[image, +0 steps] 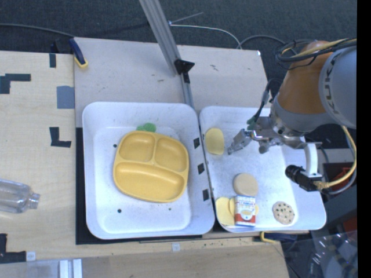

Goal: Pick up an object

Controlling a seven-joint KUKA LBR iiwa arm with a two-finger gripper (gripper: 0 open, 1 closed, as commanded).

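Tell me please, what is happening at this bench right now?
A grey and orange robot arm reaches in from the right, and its gripper hangs over the right bin, beside a pale yellow piece. Nothing sits between its fingers. Also in that bin lie a round tan piece, a small carton, a yellow wedge and a cookie. The left bin holds a yellow divided tray.

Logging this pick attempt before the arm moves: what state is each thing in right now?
gripper: open, above right bin, holding nothing
yellow divided plate: upright in left bin
small carton: lying flat, right bin
cookie: flat, right bin
plastic bottle: on its side, on the bench
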